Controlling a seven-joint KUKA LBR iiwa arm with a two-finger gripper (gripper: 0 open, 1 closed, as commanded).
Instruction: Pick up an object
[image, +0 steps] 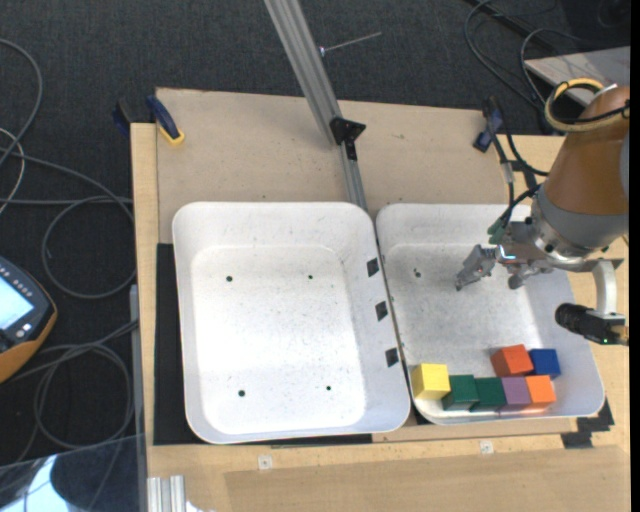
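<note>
The gripper (497, 268) hangs over the right bin (440, 300), near its far end. Its two fingers look spread apart, and nothing sits between them, so it holds no block. The blocks all lie in a bunch at the near end of the same bin, well apart from the gripper. The yellow block (432, 379) is on the left of the bunch. Next to it is a dark green block (462, 389), and a second green one (490, 391) touches that. A purple block (516, 391) and an orange block (540, 390) come after. Behind them sit a red block (512, 359) and a blue block (545, 361). The left bin (200, 300) has no blocks in it. So I think the job is only at its start. The arm must go to the bunch, come down on one block, close on it and lift it. The blocks are packed tight, so that may be hard.
</note>
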